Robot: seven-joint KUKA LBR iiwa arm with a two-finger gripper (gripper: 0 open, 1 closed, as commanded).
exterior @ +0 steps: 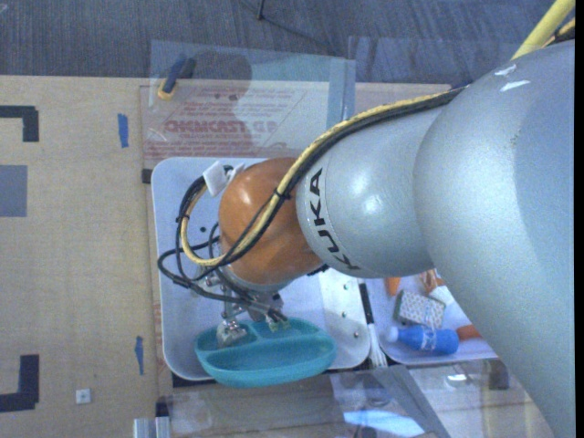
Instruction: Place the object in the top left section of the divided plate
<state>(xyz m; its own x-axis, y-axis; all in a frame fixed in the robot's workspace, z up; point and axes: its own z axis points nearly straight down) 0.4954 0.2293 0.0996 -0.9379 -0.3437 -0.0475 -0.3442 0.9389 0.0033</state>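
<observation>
A teal divided plate (265, 359) rests in the left white bin (173, 245), at its near edge. My gripper (253, 325) hangs under the orange wrist band and reaches down to the plate's far rim, over its left and middle part. A small green piece (279, 325) shows just inside the plate beside the gripper's right side; whether it is held or lying there is hidden. The big grey arm covers most of the left bin's middle.
The right bin (379, 336) holds a blue bottle-like thing (429, 339), a speckled packet (421, 309) and orange pieces (393, 286), all partly under the arm. A clear plastic sheet with red print (224, 117) lies behind the bins. Wooden bench spreads to the left.
</observation>
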